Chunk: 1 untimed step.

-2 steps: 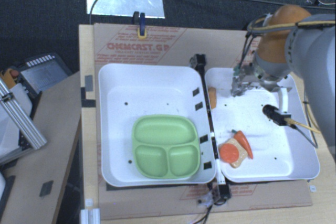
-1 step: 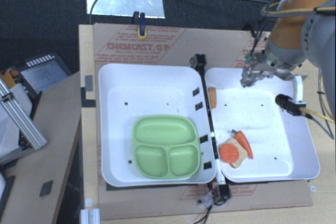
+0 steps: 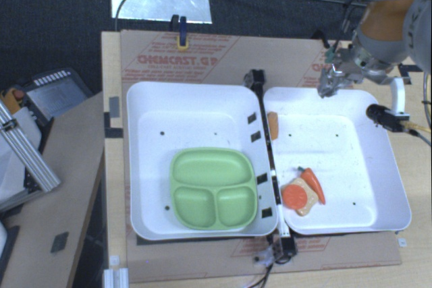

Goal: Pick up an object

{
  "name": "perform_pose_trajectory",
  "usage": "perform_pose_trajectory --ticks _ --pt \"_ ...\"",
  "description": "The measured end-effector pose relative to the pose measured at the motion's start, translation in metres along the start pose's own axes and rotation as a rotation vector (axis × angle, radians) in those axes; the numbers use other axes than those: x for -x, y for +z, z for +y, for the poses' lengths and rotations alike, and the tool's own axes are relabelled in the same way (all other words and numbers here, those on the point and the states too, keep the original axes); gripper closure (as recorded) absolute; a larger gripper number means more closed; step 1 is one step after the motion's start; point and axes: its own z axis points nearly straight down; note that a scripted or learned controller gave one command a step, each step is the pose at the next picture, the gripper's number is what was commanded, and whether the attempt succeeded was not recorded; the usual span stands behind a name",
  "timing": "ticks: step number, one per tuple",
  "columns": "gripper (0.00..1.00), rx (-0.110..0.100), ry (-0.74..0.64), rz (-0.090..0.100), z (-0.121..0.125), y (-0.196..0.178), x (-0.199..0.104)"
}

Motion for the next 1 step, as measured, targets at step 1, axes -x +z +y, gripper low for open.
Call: perform_pose_trajectory --ticks 1 --pt "1.0 -0.004 0.0 0.001 0.0012 -0.0191 0.0001"
